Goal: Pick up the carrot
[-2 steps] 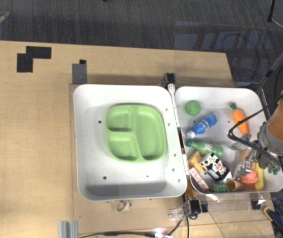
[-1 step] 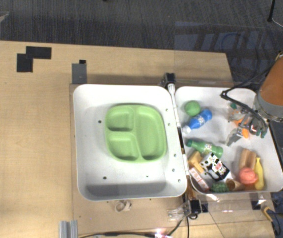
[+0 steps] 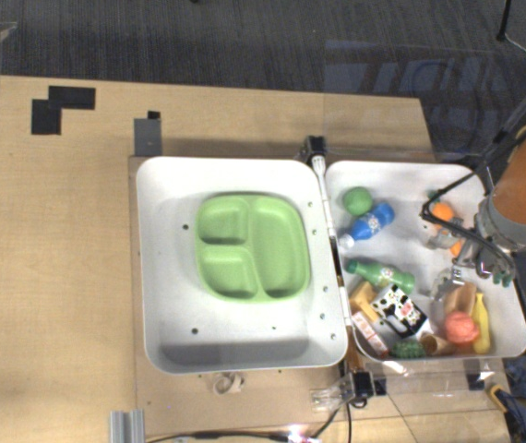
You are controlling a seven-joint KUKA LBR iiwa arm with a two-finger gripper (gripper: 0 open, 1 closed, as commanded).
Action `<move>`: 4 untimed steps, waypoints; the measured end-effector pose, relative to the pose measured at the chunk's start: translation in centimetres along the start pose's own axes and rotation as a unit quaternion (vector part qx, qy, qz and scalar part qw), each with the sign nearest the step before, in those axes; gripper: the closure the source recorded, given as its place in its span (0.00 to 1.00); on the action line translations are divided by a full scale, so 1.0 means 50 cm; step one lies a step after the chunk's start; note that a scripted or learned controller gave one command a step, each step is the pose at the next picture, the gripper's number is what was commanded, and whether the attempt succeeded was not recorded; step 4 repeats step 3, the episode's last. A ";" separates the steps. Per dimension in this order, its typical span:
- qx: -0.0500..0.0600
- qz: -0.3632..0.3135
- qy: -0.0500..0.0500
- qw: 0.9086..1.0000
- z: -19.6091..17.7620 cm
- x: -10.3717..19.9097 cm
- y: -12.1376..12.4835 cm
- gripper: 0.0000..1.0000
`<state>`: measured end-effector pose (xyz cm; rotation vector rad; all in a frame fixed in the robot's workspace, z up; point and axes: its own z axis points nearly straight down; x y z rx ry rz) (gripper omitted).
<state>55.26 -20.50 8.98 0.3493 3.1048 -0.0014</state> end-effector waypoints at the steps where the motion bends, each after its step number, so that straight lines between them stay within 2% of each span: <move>1: 0.000 -0.161 -0.001 0.987 -0.003 0.100 -0.005 0.00; 2: 0.002 0.078 0.000 0.997 -0.003 0.110 -0.024 0.00; 3: 0.002 0.237 0.000 0.972 -0.002 0.117 -0.031 0.00; 4: 0.002 0.237 0.000 0.972 -0.002 0.117 -0.031 0.00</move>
